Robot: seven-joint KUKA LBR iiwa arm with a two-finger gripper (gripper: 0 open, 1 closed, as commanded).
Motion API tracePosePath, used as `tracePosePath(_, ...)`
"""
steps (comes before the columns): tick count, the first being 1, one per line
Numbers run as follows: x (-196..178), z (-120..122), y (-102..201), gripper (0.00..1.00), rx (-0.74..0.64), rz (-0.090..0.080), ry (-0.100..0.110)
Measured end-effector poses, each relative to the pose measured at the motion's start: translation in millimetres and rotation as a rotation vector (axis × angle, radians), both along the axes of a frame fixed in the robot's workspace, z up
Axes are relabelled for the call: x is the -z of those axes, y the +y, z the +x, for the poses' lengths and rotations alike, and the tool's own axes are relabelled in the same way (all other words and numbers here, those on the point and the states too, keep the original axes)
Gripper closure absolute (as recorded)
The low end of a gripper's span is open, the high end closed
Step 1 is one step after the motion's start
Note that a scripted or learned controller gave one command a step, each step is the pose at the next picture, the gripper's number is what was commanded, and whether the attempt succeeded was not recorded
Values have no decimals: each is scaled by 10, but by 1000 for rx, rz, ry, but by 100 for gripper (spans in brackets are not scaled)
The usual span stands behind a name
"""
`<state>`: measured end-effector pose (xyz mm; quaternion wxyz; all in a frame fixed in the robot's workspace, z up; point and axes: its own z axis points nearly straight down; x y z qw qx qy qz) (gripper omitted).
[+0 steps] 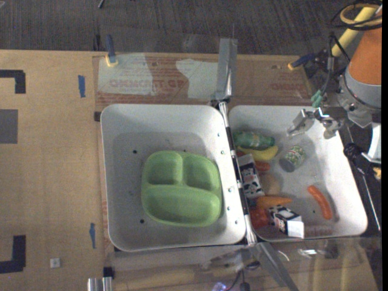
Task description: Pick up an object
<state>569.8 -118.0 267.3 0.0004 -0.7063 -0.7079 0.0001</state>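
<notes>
At the upper right of the frame we see the gripper [313, 121] over the right bin [354, 193], jaws apart and bare; the can [294, 157] lies just below, unpicked.

Dark carpet floor [60, 11] beyond bench [48, 162]

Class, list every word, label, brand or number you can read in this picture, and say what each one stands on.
None can be read for certain.
Cardboard behind the bins: large red print, seemingly mirrored, too faint to read.
Carton at the divider: dark markings, too blurred.
Small box: black-and-white print, too small.
Can: green label, lettering too small.
</notes>
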Motion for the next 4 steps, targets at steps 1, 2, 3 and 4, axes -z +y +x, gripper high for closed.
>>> tracePosePath(1,1223,-86,-180,0,-60,0,-1)
tracePosePath(2,1807,56,-481,0,-17,0,-4)
tracePosePath(3,1673,83,-492,100,-16,-3,-13)
tracePosePath(4,390,186,-44,100,178,-1,-2)
